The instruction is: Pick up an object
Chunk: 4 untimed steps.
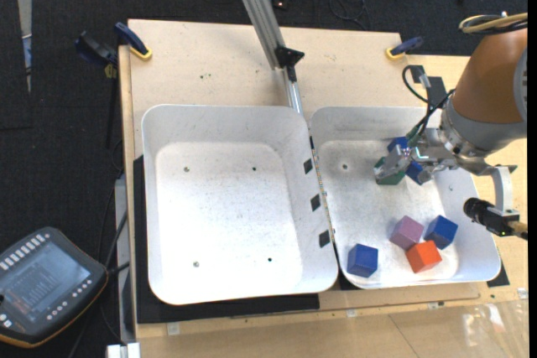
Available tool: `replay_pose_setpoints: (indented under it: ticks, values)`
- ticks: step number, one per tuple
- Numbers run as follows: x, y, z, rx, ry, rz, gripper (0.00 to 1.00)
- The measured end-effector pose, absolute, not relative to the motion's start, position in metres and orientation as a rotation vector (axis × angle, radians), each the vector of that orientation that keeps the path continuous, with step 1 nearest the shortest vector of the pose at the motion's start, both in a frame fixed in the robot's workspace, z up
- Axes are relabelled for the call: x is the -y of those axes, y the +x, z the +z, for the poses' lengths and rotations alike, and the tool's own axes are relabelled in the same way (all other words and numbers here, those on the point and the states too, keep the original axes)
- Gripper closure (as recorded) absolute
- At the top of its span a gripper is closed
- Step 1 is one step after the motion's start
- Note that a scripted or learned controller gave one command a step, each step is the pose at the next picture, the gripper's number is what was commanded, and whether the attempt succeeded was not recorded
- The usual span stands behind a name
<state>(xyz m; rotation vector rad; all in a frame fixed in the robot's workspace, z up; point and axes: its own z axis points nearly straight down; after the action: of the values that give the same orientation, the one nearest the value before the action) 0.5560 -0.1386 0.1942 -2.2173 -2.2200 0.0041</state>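
Gripper (393,170) hangs mid-right of frame over right bin (352,151), claw state can't tell, approach step; next needs descent toward purple block (408,230).

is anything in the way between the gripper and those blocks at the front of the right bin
Nothing visible. The gripper is over the right bin's back half, and bare white floor lies between it and the purple block, orange block and two blue blocks.
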Motion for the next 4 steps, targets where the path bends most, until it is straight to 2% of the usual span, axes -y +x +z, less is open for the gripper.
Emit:
replay_pose_setpoints:
  ticks: [1, 3, 4]
  values:
    - [0.139, 0.557, 0.196, 2.221, -2.221, 0.001, 0.0]
    - [0.143, 0.549, 0.093, 2.22, -2.221, 0.003, 0.0]
    - [0.144, 0.55, 0.105, 2.222, -2.223, -0.001, 1.0]
